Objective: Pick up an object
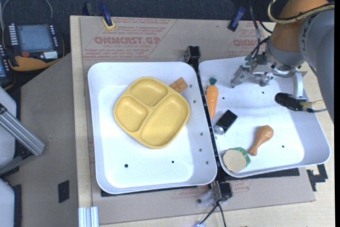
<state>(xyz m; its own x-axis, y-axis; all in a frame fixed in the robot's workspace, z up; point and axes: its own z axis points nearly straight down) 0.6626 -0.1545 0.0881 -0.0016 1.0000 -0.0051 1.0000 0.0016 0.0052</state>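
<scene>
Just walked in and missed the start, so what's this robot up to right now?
The grey arm reaches in from the right, its gripper low at the back of the right bin. That bin holds a carrot, a black block, a drumstick and a round sandwich. Nothing is visibly held. The left bin holds a yellow divided plate.

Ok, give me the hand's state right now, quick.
Hand: above the far end of the right bin, nothing seen in its grasp; open or closed cannot be told.
</scene>
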